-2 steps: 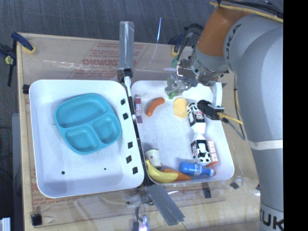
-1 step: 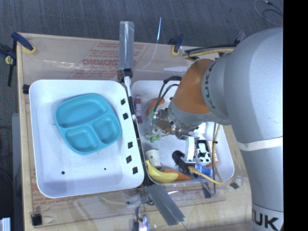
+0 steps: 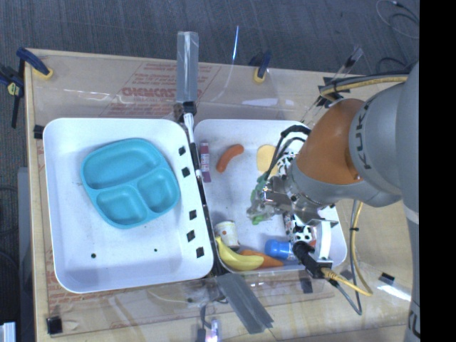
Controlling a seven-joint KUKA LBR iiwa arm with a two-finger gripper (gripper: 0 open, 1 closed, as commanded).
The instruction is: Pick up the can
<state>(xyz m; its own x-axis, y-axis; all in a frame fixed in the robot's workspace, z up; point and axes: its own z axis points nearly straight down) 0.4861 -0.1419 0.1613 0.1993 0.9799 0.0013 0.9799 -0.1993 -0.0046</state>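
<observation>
A small white can [image 3: 226, 231] with a reddish top stands near the front left of the right bin [image 3: 214, 137], just above a banana [image 3: 239, 259]. My gripper [image 3: 261, 205] hangs low over the middle of the right bin, a little to the right of and behind the can. The view shows nothing held in it. The arm's orange band [image 3: 329, 148] and grey wrist cover the bin's right part.
An orange sausage [image 3: 229, 157] and a yellow piece [image 3: 265, 155] lie at the back of the right bin. A carrot [image 3: 262, 259] and a blue object [image 3: 278, 248] rest along its front wall. The left bin [image 3: 64, 191] holds a blue divided plate [image 3: 130, 182].
</observation>
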